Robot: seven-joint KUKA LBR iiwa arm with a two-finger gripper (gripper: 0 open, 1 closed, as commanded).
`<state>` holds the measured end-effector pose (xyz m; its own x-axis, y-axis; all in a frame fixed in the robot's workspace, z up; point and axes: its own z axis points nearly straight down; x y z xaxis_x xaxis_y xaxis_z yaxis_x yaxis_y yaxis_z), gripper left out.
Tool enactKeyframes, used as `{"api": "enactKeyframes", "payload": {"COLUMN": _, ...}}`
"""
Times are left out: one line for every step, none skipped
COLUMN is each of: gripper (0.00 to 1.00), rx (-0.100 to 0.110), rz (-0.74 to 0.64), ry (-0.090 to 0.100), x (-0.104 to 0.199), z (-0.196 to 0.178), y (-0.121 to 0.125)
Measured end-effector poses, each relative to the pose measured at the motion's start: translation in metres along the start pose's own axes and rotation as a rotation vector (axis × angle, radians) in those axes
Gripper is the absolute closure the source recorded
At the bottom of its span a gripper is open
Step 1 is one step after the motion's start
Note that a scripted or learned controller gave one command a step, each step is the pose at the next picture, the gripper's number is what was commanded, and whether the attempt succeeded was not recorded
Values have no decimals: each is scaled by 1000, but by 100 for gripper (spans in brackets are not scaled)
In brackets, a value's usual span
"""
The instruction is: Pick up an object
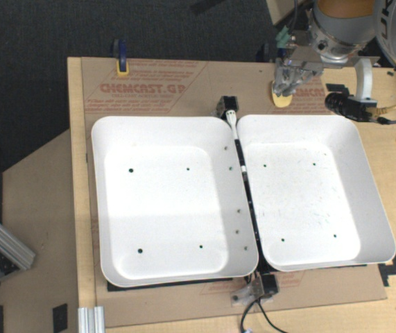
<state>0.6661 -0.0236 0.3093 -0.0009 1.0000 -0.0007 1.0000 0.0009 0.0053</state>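
My claw (286, 89) grips a small yellowish object (281, 99) beyond the right bin (364, 158); next, I judge, a steady lift.

Red "CHEMCAST GP" print on the brown board (149, 82) behind the left bin (107, 186)

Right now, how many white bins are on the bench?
2. The left bin and the right bin sit side by side, meeting along the centre. The gripper hangs beyond the right bin's far edge, over a small yellowish object on the board.
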Motion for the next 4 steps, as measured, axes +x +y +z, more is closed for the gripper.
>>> {"api": "enactKeyframes", "payload": {"gripper": 100, "rx": 15, "rz": -5, "ry": 4, "x": 65, "z": 74, "y": -10}}
{"api": "enactKeyframes", "payload": {"gripper": 100, "rx": -7, "rz": -5, "ry": 4, "x": 111, "z": -20, "y": 2}}
{"api": "enactKeyframes", "payload": {"gripper": 100, "rx": 21, "rz": -9, "ry": 3, "x": 226, "z": 110, "y": -5}}
{"api": "enactKeyframes", "payload": {"gripper": 100, "rx": 0, "rz": 2, "ry": 3, "x": 208, "z": 34, "y": -32}}
